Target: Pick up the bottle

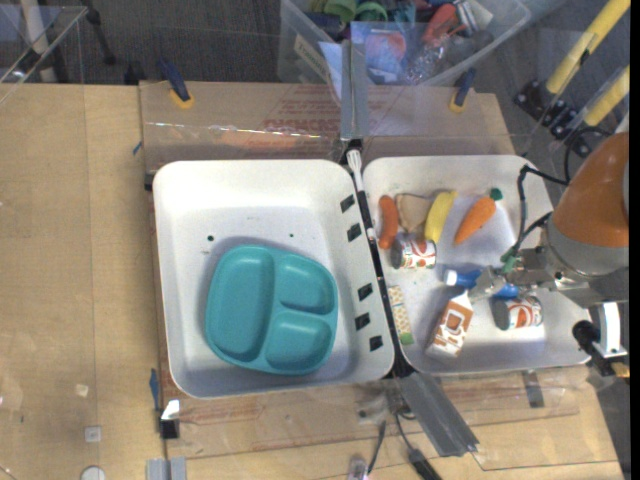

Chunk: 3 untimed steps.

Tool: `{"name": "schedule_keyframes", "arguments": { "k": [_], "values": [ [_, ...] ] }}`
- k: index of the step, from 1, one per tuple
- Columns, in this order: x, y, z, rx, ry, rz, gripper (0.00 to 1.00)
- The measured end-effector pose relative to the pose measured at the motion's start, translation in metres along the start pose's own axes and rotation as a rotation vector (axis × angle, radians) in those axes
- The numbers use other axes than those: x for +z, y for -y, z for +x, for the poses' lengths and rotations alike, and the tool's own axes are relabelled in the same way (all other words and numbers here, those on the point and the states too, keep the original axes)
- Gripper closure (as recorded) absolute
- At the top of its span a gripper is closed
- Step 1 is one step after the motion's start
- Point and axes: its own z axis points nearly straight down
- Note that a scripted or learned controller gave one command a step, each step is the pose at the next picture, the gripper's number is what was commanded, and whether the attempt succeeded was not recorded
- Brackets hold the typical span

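The bottle (463, 279) looks like a small pale object with a blue end, lying on its side near the middle of the right bin (470, 360). My gripper (506, 286) hangs low over the bin just right of the bottle, beneath the grey wrist (585, 258) and orange band (602, 200). It is close to the bottle's right end; contact is unclear. A small blue piece (506, 293) lies right at the gripper tip, partly hidden by it.
The right bin also holds a carrot (475, 219), a banana (438, 215), a hot dog (387, 220), a can (419, 255), a small carton (452, 326) and a red-and-white can (523, 314). A teal divided plate (270, 308) lies in the left bin (190, 198).
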Motion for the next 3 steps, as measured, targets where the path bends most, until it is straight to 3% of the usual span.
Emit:
{"name": "schedule_keyframes", "arguments": {
  "k": [1,2,3],
  "values": [
    [-0.009,0.0,-0.001,0.002,0.0,-0.001,1.0],
    [-0.114,-0.066,0.027,-0.218,0.002,-0.002,1.0],
    [-0.114,-0.066,0.027,-0.218,0.001,-0.002,0.0]
  ]
}}
